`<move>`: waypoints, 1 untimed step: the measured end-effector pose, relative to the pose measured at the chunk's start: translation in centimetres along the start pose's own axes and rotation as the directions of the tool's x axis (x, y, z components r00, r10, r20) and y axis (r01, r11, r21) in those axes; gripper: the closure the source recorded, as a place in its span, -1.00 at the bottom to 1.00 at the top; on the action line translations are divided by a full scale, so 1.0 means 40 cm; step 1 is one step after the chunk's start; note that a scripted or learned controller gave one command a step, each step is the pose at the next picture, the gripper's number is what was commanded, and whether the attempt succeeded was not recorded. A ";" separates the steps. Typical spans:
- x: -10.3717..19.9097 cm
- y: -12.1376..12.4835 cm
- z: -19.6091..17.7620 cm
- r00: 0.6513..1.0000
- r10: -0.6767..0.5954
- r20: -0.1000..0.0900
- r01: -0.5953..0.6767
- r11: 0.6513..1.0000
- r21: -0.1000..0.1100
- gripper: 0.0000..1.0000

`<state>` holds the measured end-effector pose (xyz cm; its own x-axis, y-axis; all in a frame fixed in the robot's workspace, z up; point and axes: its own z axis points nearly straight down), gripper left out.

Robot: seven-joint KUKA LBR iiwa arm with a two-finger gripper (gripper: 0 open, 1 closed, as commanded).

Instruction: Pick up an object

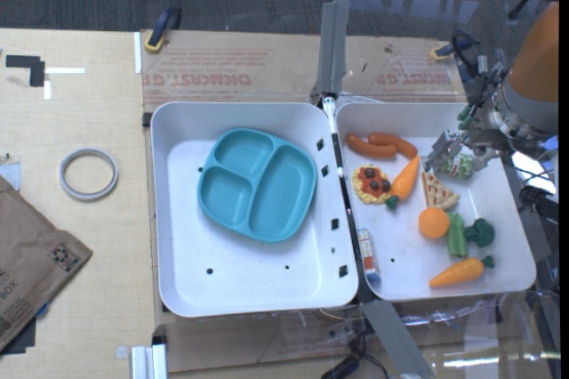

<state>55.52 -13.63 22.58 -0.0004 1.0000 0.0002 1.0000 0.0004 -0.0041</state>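
Two shallow white bins are seen side by side on the bench. The left bin (178, 279) holds a teal three-part plate (258, 184) near its middle. The right bin (516, 270) carries a scatter of toy food. Two sausages (380, 145) are laid toward eleven o'clock of that bin, with a small pizza (373, 184) just below them and an orange carrot (405, 177) touching the pizza at its three o'clock side. A waffle slice (438, 190) is placed near the centre, an orange (434, 222) just under it at six o'clock, and a green broccoli piece (471, 234) beside the orange at three o'clock. A second carrot (460, 271) is found at five o'clock, near the front wall. A small tube (365, 249) is set along the left wall at seven o'clock.

The gripper (455, 157) is reached in from three o'clock and is hung over the upper right part of the right bin, just above the waffle slice. Something small, green and white, is seen at its tip, but whether the claw is spread or pressed together cannot be told.

On the bench, at nine o'clock of the left bin, a tape ring (89, 173) is laid.
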 end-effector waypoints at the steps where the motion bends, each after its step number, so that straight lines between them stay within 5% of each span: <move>1: -0.017 0.055 0.069 0.967 0.255 0.000 -0.255 0.967 -0.001 -1.00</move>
<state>57.70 -14.32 19.83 0.2544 0.9671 -0.0011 0.9671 -0.2544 -0.0026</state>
